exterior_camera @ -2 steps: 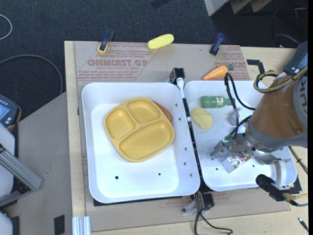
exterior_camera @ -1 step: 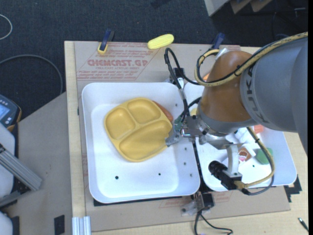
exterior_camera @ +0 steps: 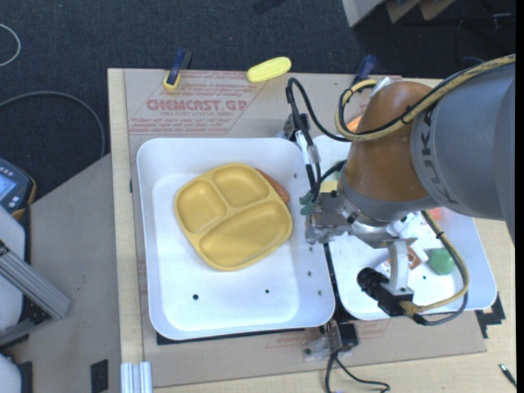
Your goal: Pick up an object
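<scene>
A yellow divided plate (exterior_camera: 233, 215) lies in the left bin (exterior_camera: 164, 244), tilted a little, with a small pink-red object (exterior_camera: 282, 191) peeking out from under its right edge. The arm's grey body and orange band (exterior_camera: 393, 150) hang over the right bin (exterior_camera: 475, 244) and hide most of it. My gripper (exterior_camera: 322, 223) is low at the divider between the two bins, just right of the plate, and the wrist hides it from above. A green object (exterior_camera: 441, 260) and a small orange-brown piece (exterior_camera: 414, 258) lie in the right bin, right of the gripper.
A yellow object (exterior_camera: 268, 70) and a blue-yellow clamp (exterior_camera: 174, 70) sit at the bench's back edge. Cables loop around the wrist and down across the right bin's front (exterior_camera: 409, 305). A red bit (exterior_camera: 434, 214) shows by the arm.
</scene>
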`<state>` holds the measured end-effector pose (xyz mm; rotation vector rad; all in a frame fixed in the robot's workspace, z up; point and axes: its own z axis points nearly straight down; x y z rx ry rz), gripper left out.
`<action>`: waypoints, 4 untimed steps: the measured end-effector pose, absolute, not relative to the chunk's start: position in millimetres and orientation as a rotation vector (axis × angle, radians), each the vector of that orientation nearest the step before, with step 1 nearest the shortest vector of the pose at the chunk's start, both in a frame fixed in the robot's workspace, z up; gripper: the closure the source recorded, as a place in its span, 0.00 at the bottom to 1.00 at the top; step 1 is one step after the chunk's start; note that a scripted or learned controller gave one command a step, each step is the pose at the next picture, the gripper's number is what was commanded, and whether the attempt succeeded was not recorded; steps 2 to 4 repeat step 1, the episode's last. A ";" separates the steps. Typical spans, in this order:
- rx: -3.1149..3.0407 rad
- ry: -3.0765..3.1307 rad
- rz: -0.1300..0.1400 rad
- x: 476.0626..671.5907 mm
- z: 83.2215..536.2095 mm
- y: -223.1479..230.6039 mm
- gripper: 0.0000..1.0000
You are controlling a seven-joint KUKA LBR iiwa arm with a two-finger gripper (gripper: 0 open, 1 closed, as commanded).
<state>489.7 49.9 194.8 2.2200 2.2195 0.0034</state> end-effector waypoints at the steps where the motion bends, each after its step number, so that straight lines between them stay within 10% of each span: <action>1: 2.209 2.219 0.027 481.2 376.3 65.8 1.00; 4: 2.209 2.219 0.027 481.2 376.3 65.8 1.00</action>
